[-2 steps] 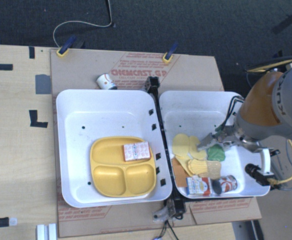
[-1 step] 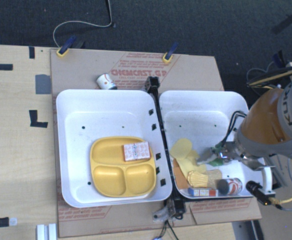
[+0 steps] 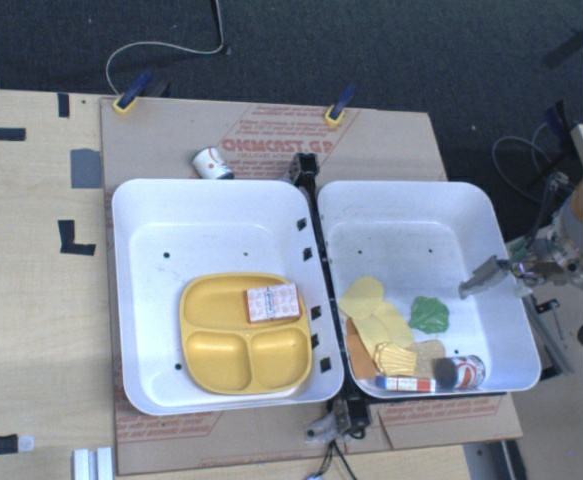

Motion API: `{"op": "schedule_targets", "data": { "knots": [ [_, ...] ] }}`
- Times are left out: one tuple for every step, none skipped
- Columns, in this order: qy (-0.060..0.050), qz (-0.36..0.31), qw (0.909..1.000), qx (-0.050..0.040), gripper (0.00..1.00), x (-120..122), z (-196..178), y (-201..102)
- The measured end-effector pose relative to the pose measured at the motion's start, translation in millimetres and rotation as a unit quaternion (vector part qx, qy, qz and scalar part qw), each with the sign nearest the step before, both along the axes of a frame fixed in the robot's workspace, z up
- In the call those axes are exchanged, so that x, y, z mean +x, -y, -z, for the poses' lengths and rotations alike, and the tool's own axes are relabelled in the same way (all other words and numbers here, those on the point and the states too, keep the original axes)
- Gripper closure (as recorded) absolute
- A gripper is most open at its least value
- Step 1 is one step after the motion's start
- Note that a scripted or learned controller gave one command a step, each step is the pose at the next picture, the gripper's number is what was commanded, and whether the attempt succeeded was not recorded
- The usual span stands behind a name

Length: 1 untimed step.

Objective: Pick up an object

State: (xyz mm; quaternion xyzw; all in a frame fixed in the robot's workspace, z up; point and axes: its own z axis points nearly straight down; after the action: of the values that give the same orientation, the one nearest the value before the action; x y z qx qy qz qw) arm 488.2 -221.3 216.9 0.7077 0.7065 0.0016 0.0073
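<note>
The right bin (image 3: 471,208) holds a cluster of small objects near its front. Among them are a pale yellow soft piece (image 3: 373,313), a green crumpled piece (image 3: 430,314), a ribbed yellow item (image 3: 395,358), a red and blue marker (image 3: 407,382) and a small can (image 3: 463,371). A brown flat piece (image 3: 360,353) lies under them. My gripper (image 3: 479,277) reaches in over the bin's right wall, a little right of and above the green piece, with nothing seen in it. The left bin (image 3: 151,228) has a yellow divided plate (image 3: 241,353) with a small red-and-white box (image 3: 272,303) on it.
A small white cylinder (image 3: 211,164) lies on the cardboard behind the left bin. A black divider clip (image 3: 302,171) sits where the bins meet. Clamps (image 3: 128,98) hold the cardboard's back edge. The back halves of both bins are bare white floor.
</note>
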Motion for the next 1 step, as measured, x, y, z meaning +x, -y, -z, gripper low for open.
{"op": "schedule_targets", "data": {
  "knots": [
    [-0.01,-0.003,0.9999,0.0062,0.0,15.0,71.8,-54.0]
  ]
}}
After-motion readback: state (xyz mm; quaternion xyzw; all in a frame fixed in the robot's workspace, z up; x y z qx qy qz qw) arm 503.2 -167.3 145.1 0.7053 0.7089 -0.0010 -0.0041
